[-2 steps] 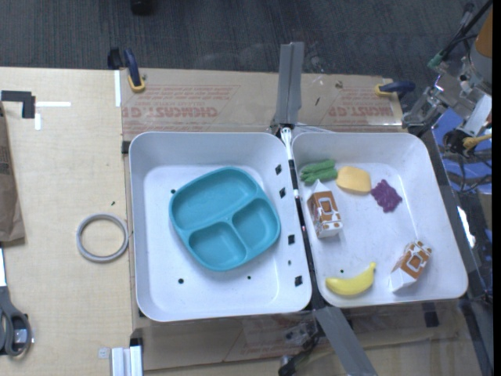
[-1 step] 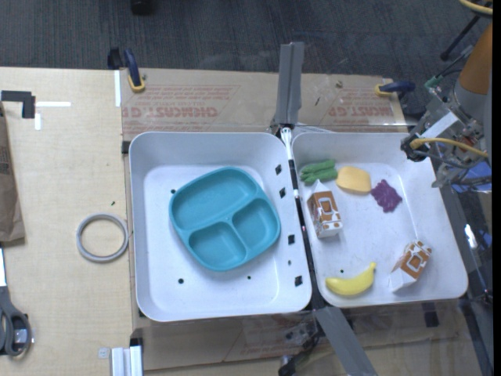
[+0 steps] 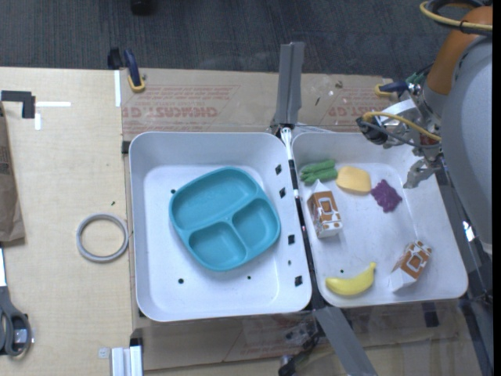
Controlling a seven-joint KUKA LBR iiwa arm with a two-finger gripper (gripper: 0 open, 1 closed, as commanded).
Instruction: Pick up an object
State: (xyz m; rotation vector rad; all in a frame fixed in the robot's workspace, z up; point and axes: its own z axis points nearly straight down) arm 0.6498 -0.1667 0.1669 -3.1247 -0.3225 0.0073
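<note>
— What's lying out on the desk from where you're standing?

— At nine o'clock a grey ring is sitting on the wood, with scissors poking in near seven. The left bin is holding a blue divided plate, tilted a bit.

— And the right bin?

— Green beans are lying at its eleven o'clock, a small carton just below them, a yellow piece beside the beans, and a purple piece near that. A banana is resting at six, and a second carton is leaning at four.

— The arm?

— The jaws are hanging over the bin's one o'clock corner, just right of the purple piece. Nothing is sitting between them; how wide they're standing, I cannot tell.
</note>
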